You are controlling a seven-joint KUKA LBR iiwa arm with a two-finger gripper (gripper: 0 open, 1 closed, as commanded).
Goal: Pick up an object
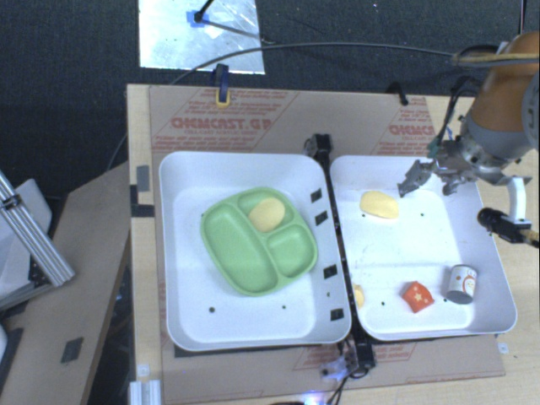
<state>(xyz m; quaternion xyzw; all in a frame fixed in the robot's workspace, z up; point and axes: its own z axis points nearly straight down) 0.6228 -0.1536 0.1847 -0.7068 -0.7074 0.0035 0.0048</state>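
In the right bin (472,226) lie a yellow oval object (379,205) near the back left, a small red block (417,296) near the front, and a small grey can (461,283) at the front right. A small yellow piece (359,295) peeks at the bin's left wall. My gripper (430,178) hangs over the back of the right bin, just right of and above the yellow oval, its fingers spread with nothing between them. The left bin holds a green divided plate (245,256) with a yellow item (267,214) in one compartment.
The two white bins sit side by side on a cardboard sheet (253,116), joined by black clips (321,146) along the middle. A black part (499,223) sticks over the right bin's right wall. A metal frame (29,234) stands at far left.
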